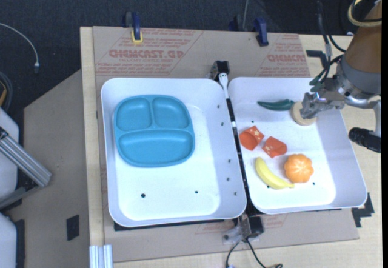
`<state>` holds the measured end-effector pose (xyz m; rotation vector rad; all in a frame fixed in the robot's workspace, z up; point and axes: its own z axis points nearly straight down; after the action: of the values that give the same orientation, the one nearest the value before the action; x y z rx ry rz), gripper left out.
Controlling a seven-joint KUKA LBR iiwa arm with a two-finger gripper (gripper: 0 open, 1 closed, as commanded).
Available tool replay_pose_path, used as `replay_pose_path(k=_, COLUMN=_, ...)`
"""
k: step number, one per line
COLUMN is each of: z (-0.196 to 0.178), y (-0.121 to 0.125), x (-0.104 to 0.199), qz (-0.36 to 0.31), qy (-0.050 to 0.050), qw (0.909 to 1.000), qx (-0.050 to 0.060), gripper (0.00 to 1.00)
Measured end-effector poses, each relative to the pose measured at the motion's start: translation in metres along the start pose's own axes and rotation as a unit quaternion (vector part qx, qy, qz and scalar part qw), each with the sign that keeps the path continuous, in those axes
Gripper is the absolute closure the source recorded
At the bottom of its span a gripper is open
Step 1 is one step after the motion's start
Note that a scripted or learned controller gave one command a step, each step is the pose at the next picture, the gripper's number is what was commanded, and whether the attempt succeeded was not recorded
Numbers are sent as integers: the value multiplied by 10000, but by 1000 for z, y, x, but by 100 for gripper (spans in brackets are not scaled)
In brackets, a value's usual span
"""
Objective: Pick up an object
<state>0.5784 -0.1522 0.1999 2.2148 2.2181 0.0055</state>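
The worktop (91,139) carries two white bins side by side. The left bin (176,200) holds a blue divided plate (154,130) toward its far left corner. The right bin (330,194) holds the candidates for picking: an orange (299,168) and a banana (271,174) near its front edge, two red pieces (262,141) toward its left edge, a dark green pepper (276,104) near its far edge, and a small tan round object (302,114) just right of the pepper.

The arm (364,60) reaches in over the right bin's far right corner, with the gripper (312,105) low over the tan object. Whether it is apart or clamped I cannot tell. As I judge it, nothing is lifted yet, so the grasp and raise remain. The gripper covers part of the tan object, leaving contact unclear, and the arm is cut off at the picture's right edge.
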Motion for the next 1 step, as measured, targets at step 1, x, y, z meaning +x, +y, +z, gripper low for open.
replay_pose_path(k=1, z=-62, y=5, x=-7, qz=1, qy=-6, qw=10000, qx=-9, gripper=100)
